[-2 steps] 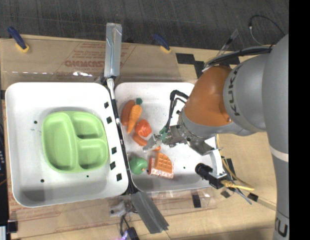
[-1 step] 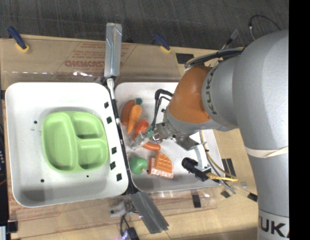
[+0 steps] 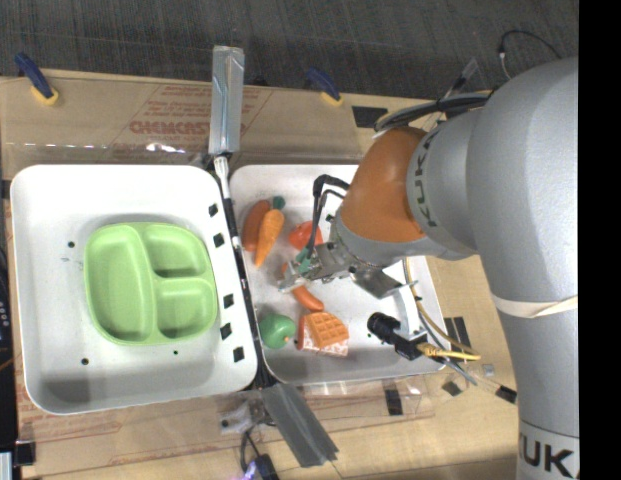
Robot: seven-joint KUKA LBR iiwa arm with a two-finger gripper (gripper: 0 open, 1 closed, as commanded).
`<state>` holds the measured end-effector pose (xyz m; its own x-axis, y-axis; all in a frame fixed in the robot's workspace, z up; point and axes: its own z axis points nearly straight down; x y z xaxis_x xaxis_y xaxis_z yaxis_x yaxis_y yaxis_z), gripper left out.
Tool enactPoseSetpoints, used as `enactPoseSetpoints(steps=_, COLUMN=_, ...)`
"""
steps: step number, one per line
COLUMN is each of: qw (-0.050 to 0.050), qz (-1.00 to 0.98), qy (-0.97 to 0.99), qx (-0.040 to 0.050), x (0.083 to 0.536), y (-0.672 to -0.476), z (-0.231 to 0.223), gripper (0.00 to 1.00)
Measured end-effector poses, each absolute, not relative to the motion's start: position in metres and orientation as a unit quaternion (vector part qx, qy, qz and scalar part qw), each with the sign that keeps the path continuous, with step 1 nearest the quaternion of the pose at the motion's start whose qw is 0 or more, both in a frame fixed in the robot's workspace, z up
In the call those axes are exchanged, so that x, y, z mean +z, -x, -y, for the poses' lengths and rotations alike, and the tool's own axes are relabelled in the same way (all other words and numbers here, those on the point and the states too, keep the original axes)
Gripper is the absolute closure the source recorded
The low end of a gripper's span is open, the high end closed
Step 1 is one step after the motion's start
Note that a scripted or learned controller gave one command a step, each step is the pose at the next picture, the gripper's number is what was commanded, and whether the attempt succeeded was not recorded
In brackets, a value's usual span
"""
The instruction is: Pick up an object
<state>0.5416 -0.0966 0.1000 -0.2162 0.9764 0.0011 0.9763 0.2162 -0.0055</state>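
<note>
From my remote seat I saw the arm [image 3: 460, 183] reaching in from the right and bent low over the right bin [image 3: 290, 180], which I took to be the reason its bulk hid much of that bin's far side. The gripper [image 3: 308, 264] sat down among the toy food, just beside a small orange piece [image 3: 307, 297], but at that size and angle I could not tell whether it was released or clenched, nor whether anything sat in it. The pickable things all lay in the right bin: a carrot [image 3: 269, 233] slanted near the divider, a reddish piece [image 3: 306, 234] partly behind the gripper, a green round fruit [image 3: 277, 329] by the near wall, and a waffle-patterned orange block [image 3: 324, 332] just beside it. The left bin [image 3: 40, 268] held a green divided tray [image 3: 150, 280], which I judged to be the place for sorted items. Writing was legible on the arm, "KUKA" [image 3: 418, 190] on the joint above the orange band and again low on the base; red print on the cardboard [image 3: 170, 108] behind the bins was too blurred to read.
</note>
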Motion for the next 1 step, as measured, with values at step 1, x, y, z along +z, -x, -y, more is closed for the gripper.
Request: enactPoseSetpoints(steps=1, qw=0.000, qz=0.774, qy=0.633, qx=-0.0005, x=0.1932, y=-0.5340, z=0.0719, gripper=1.00)
